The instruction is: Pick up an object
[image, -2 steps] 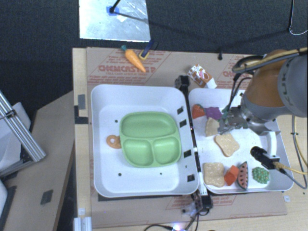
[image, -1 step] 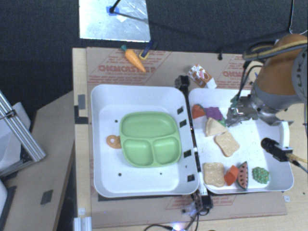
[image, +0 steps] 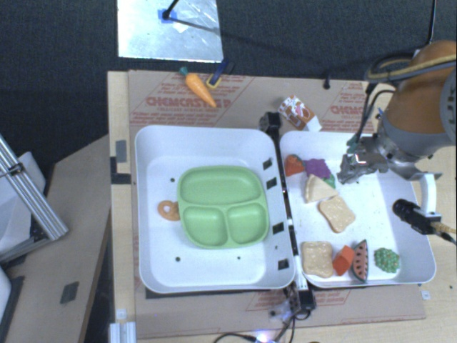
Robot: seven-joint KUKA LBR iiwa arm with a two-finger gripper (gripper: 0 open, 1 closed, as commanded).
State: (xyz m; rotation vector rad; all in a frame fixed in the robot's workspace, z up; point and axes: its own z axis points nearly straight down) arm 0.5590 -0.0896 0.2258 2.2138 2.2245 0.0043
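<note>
My gripper (image: pixel 351 168) hangs over the right bin (image: pixel 428 263), near its back, just right of a purple piece (image: pixel 318 168) and above a pale wedge (image: pixel 318 189). Nothing shows between its fingers. Also in this bin lie a red-orange piece (image: pixel 293 165), a toast slice (image: pixel 336 214), another toast slice (image: pixel 318 259), a small red piece (image: pixel 343 260), a watermelon slice (image: pixel 360 260) and a green broccoli-like piece (image: pixel 387 260).
The left bin (image: pixel 153 191) holds a green divided plate (image: pixel 221 206) and a small pretzel (image: pixel 168 210). Behind the bins lie a toy carrot (image: pixel 199 88) and a wrapped snack (image: pixel 297 113) on the cardboard. A silver sheet (image: pixel 170 20) sits farther back.
</note>
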